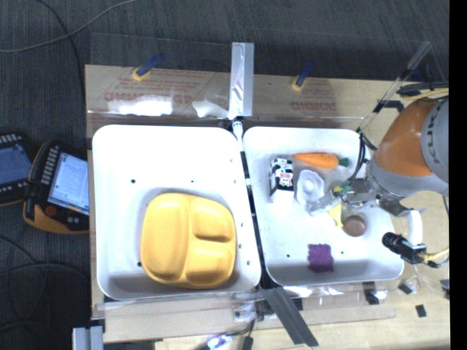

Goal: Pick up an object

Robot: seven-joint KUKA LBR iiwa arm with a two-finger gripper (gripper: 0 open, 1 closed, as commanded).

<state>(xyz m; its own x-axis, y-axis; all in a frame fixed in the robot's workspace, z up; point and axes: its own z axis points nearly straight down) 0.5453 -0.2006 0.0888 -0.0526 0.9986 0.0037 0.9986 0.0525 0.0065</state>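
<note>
The right bin [288,265] holds several small objects. An orange carrot [317,160] lies near its far wall, with a black-and-white cow figure [281,176] to its left. A clear plastic cup [311,188] lies on its side in the middle. A purple block [319,257] sits near the front wall. A brown round piece [354,225] and a small yellow piece [336,215] lie at the right. My gripper [350,193] hangs low over the right side of this bin, just above the brown piece and beside the cup. Nothing shows held in it.
The left bin [117,159] holds a large yellow divided plate [190,238] in its front half. The arm's orange band [406,148] sits over the right bin's right rim. A handheld pendant [55,188] lies off the bench at the left.
</note>
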